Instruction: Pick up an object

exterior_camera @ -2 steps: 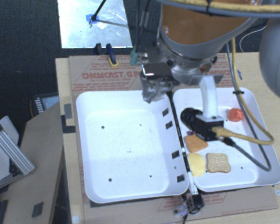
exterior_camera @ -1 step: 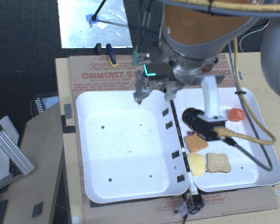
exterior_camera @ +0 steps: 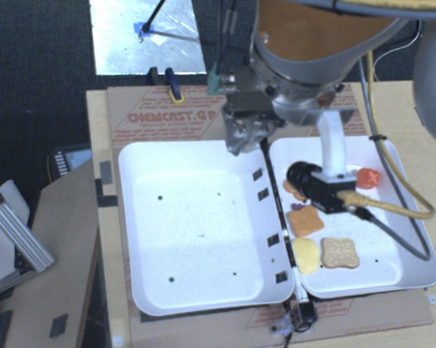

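Approach step: gripper [exterior_camera: 243, 134] hovers at the far end of the bins' divide (open or closed, cannot tell). Next, likely: shift right and descend onto the right bin's [exterior_camera: 392, 269] orange square [exterior_camera: 305, 219].

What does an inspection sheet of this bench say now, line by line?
surface: white left bin and right bin side by side on printed cardboard.
job's things: in the right bin, orange square, yellow piece, tan toast-shaped piece, red piece.
clutter: blue clamp at the bench's back edge.
grippers: gripper above the back end of the divide between the bins.
cables: thin wires at the front edge.
surroundings: shiny metal sheet behind; aluminium rail at left.
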{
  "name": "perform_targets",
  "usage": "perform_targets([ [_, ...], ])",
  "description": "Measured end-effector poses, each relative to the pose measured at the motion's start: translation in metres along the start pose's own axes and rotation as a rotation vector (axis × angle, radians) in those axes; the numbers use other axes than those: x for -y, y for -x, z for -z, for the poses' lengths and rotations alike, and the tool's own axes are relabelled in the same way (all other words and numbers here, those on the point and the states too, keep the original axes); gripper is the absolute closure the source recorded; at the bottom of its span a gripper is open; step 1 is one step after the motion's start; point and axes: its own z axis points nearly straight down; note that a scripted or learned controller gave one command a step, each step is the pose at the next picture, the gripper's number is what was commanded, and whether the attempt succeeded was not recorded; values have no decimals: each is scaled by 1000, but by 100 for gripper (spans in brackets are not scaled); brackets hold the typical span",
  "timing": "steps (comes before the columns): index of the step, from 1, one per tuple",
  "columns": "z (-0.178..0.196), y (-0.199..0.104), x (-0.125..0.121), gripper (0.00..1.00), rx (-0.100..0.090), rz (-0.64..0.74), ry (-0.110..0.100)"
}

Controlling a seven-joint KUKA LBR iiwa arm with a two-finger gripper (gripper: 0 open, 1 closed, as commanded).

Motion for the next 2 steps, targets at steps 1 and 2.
perform_targets([
  [1, 28, -37, -35, 100, 0, -3, 1],
  [2, 36, -34, -94, 100, 2, -11, 1],
])
